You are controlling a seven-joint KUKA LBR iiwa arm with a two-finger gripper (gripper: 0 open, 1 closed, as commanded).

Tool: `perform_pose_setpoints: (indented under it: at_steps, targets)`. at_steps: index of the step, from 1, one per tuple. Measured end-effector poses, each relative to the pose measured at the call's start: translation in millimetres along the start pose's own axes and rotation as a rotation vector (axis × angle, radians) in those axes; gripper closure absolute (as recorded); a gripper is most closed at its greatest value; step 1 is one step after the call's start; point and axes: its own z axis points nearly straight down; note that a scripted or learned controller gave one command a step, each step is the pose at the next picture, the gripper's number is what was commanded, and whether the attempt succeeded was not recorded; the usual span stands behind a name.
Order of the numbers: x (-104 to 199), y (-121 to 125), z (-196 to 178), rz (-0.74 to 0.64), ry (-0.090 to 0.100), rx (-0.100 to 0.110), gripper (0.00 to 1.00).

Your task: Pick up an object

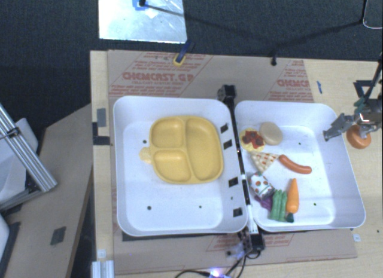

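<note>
The right bin (335,211) holds several toy foods. A beige bun (271,132) lies beside a red-topped piece (253,140). Below them are a pizza slice (263,161) and a sausage (295,165). Near the front lie an orange carrot (292,195), a green vegetable (279,205), a purple piece (262,191) and a small white-and-red item (258,182). My gripper (336,128) hangs over the right bin's far right rim, apart from all the food, with the orange wrist band (359,139) just behind it. Nothing shows in its grasp.
The left bin (131,211) contains a yellow three-compartment plate (182,149). A black divider with clips (236,151) runs between the bins. Both bins rest on cardboard (155,73) on the bench. A shiny metal sheet (140,8) lies at the back left.
</note>
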Motion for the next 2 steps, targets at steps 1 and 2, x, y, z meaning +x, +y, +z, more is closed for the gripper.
perform_pose_setpoints:
  at_steps: [1, 2]
  targets:
    - [0.4, 1.9, -5.0, -0.003, -0.002, -0.009, 0.00]
    - [0.6, 2.5, 57.9, -0.001, 0.000, -0.003, 0.00]
